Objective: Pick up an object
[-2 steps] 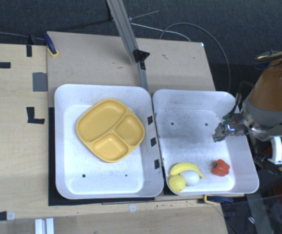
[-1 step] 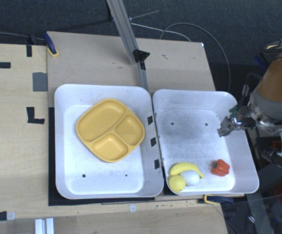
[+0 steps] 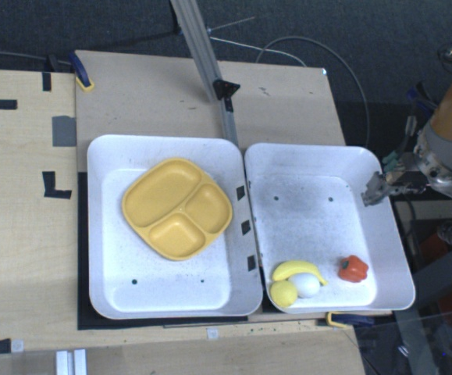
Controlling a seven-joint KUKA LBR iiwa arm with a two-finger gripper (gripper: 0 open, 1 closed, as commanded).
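pincer: my pincer [image 3: 378, 184] sat at the right edge of the frame, over the right wall of the right bin [image 3: 311, 158], a bit above mid-height
pincer state: couldn't tell whether it was apart or together; too small and dark against the bin wall. Nothing seen in it
targets: three small things lay along the bottom edge of the right bin: a red pepper [image 3: 354, 268], a banana [image 3: 297, 270], a white egg [image 3: 308, 285]; a lemon [image 3: 283, 293] was touching the banana's left end
key relation: everything pickable lay below my pincer in the frame; pepper nearly straight down and slightly left, banana cluster further down-left
nearest: pepper, and it stood apart from the others, so I judged it the cleanest pick
pepper axis: compact, roughly round from above; no clear long axis, stem direction not readable
banana axis: long axis ran left-right, arched upward, ends pointing down; the egg tucked under the arch
left bin: held a yellow divided plate [image 3: 177, 208], well apart from my pincer
risk (judgement): the cluster's contacts would crowd a close-up grab
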